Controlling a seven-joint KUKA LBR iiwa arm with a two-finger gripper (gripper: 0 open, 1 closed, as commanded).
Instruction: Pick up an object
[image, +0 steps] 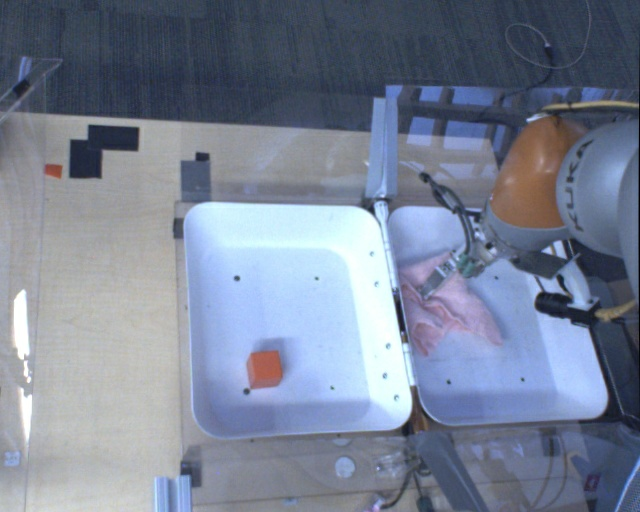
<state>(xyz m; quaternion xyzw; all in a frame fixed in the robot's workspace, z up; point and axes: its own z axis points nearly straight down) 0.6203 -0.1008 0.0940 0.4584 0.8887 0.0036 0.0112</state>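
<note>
Nearest us, the right bin (560, 400) holds a crumpled pink cloth (452, 312) against its left wall, long axis running from upper left to lower right. Our end effector (447, 274) touches its upper edge; we cannot tell its state. Limp fabric may slip free, we judge. An orange cube (265, 369) sits in the left bin (300, 235).

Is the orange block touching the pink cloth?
Apart. The camera view shows the orange block in the left bin, the pink cloth in the right bin.
</note>
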